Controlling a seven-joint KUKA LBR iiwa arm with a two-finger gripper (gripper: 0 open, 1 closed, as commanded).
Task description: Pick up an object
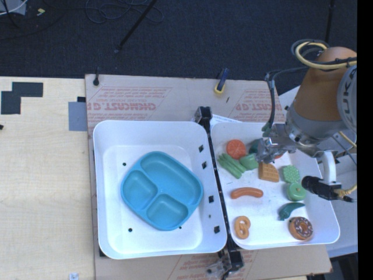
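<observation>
Nearest, a chocolate-frosted toy doughnut [301,228] lies at five o'clock in the right white bin [332,233]; pincer [268,154] hangs low over the toy waffle [268,172], presumably targeting it; its state I cannot tell.

My arm [323,92] reaches in from the right over the right bin [256,238], my gripper [267,150] low among the toy food near its far side. Just beside it lie a red tomato [236,149], a green bean pod [231,165] and a tan waffle [268,172]. Nearer the front lie a sausage [246,193], a pretzel [242,226] and a chocolate doughnut [301,228], with a dark green piece [289,209] and two lighter green ones [293,182] along the right. The left bin [111,226] holds a blue divided plate [161,189], lying flat. Both bins rest on cardboard [145,101] over the wooden surface [41,203].
</observation>
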